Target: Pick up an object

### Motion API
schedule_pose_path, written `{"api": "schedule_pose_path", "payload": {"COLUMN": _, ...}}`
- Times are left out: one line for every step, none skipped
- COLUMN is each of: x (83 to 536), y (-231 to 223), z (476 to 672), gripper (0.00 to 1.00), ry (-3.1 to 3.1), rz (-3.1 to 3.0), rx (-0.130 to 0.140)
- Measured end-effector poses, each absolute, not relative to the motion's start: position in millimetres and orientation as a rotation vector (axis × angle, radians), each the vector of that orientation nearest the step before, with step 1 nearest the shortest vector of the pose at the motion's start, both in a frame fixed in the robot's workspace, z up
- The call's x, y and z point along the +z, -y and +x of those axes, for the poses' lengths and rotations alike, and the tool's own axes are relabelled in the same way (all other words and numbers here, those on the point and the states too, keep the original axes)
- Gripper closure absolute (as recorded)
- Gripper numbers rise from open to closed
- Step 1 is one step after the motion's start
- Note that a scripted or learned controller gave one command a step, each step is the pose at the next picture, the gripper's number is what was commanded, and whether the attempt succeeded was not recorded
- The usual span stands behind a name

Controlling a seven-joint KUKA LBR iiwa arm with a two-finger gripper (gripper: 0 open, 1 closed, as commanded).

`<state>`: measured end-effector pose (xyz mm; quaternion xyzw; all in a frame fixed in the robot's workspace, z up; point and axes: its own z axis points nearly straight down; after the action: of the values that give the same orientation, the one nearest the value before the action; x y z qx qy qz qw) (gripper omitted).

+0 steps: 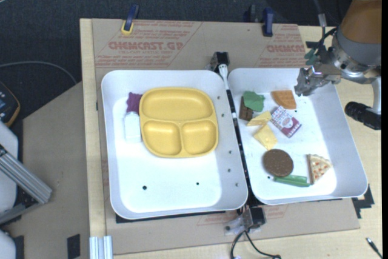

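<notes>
The right bin (342,130) holds several toy foods: a green leafy piece (253,99), an orange cracker (283,99), a red-and-white packet (285,121), yellow cheese wedges (264,133), a brown round cookie (277,162), a green bean (292,180) and a pizza slice (317,167). My gripper (305,84) hangs over the bin's far right part, just right of the orange cracker. Nothing shows between its tips.
The left bin (121,179) holds a yellow compartment tray (178,121), with a purple and white bottle (131,115) at its left side. Clamps stand on the cardboard at the back. A black divider strip runs between the bins.
</notes>
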<state>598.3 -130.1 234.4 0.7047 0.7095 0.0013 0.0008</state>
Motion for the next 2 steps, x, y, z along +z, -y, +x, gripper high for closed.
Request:
{"api": "schedule_pose_path", "payload": {"x": 220, "y": 74, "z": 603.8, "gripper": 1.0, "ry": -2.232, "rz": 2.217, "rx": 0.0}}
{"api": "schedule_pose_path", "payload": {"x": 233, "y": 16, "z": 608.3, "gripper": 1.0, "ry": -2.228, "rz": 2.212, "rx": 0.006}}
